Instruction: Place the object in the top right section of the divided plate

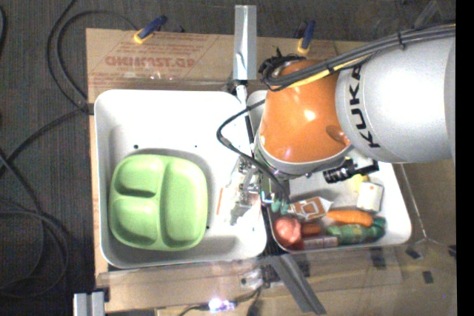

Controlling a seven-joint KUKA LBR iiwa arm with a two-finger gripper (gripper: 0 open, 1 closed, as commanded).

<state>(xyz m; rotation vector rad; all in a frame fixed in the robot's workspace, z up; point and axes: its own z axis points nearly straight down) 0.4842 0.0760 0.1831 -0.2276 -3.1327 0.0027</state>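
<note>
Gripper (244, 197) was hanging low over the inner edge of the left bin (148, 101), right by the divider between the two bins, and honestly I couldn't tell its state, too much metal clutter and glare there. Nothing visibly sat in it. The arm (348, 111) came in from the right, its orange band covering most of the right bin (396, 222). The green divided plate (158, 198) sat in the left bin, well to the left of the gripper, with bare sections as far as I could see. The objects were bunched up in the right bin's near end: a red round one (287, 230), an orange carrot-looking one (349, 217), something green (361, 232), and a white block (369, 196).
</note>
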